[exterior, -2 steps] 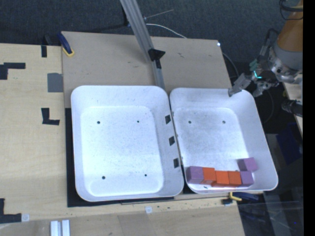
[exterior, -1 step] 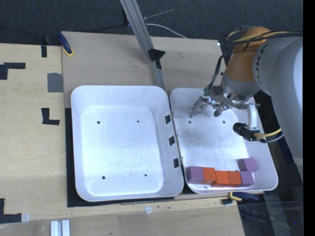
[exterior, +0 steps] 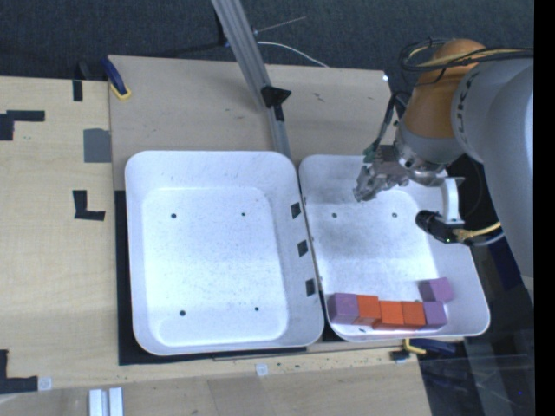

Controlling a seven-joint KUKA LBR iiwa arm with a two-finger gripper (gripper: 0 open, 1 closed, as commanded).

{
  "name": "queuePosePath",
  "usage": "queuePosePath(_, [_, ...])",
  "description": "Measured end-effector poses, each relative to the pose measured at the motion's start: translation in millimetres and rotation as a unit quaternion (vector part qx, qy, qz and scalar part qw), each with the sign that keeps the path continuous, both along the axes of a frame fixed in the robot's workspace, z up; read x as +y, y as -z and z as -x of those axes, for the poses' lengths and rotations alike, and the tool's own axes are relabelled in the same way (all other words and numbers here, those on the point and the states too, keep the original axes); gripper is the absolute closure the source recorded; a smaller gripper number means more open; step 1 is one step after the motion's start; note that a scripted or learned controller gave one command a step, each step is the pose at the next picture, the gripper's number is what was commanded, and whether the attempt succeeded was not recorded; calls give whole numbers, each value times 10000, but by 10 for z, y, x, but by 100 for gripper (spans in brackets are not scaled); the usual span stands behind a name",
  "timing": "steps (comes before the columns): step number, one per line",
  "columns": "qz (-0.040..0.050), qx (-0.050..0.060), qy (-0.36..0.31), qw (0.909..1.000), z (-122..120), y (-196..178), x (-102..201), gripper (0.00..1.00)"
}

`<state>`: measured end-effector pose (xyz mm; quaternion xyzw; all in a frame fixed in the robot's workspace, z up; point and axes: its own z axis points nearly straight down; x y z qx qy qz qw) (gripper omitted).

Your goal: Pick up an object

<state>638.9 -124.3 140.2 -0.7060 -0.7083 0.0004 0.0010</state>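
Several blocks (exterior: 390, 310) well apart from jaws (exterior: 368, 189)

Light wooden desk (exterior: 199, 102) fills most of the frame, black tape marks along its left side. Two white bins sit side by side on it: left bin (exterior: 139, 232), right bin (exterior: 347, 176). A slanted metal rail (exterior: 247, 46) crosses the upper centre.
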Motion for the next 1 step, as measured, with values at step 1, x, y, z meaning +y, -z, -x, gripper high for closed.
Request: queuePosePath(1, [-10, -31, -32, 10000, 40, -555, 796, 100])
